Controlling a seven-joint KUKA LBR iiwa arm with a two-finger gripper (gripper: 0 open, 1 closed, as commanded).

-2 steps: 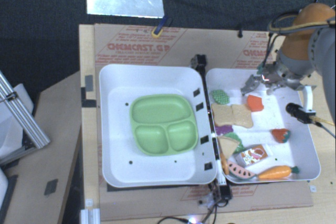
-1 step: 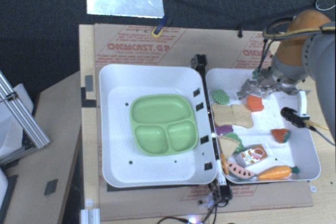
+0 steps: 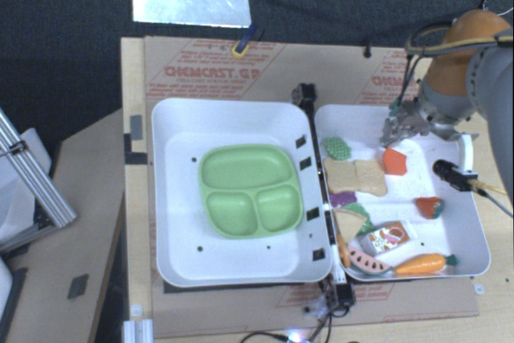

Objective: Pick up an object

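Note:
My gripper (image 3: 397, 132) hangs over the back of the right bin (image 3: 474, 241), reaching in from the right. Just below and in front of it lies an orange block (image 3: 394, 161); I cannot tell if they touch. Further left are two bread slices (image 3: 359, 177) and a green knobbly piece (image 3: 337, 147). A red strawberry-like piece (image 3: 430, 207) lies to the right. Near the front are a carrot (image 3: 418, 263), a watermelon slice (image 3: 365, 262), a small printed packet (image 3: 385, 238) and a purple piece (image 3: 342, 198).
The left bin (image 3: 173, 173) holds a green divided plate (image 3: 249, 190). A black divider with clips (image 3: 312, 165) runs between the two bins. The grey arm with its orange band (image 3: 474, 52) rises at the upper right.

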